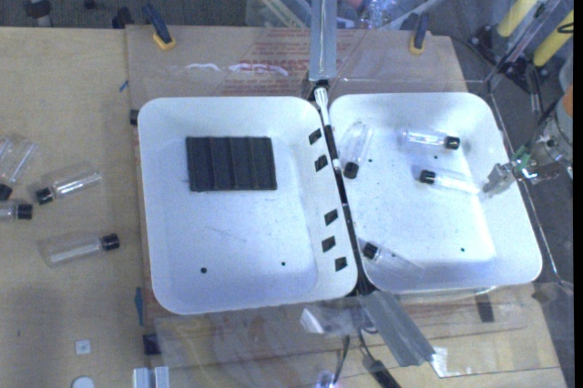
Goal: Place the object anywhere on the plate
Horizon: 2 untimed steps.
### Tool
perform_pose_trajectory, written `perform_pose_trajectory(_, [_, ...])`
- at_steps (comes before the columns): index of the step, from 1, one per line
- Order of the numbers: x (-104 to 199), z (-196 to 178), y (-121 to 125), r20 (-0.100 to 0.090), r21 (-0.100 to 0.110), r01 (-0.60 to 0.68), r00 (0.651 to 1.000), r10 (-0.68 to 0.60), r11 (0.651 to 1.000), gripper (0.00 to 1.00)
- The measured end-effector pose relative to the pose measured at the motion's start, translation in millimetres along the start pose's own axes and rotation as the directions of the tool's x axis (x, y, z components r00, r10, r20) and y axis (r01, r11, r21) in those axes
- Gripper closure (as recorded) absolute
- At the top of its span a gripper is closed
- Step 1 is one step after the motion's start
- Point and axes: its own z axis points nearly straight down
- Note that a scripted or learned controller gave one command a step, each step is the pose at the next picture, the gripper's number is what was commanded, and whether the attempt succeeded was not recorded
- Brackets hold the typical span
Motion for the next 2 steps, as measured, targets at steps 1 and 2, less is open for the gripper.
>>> perform_pose_trajectory(1, [34.5, -106.0, 6.0, 0.002, 0.002, -0.524, 0.851, 0.524, 0.851, 1.00])
perform_pose_trajectory(2, [76.8, -75.4, -5.5, 0.005, 0.008, -0.880, 0.474, 0.880, 0.474, 1.00])
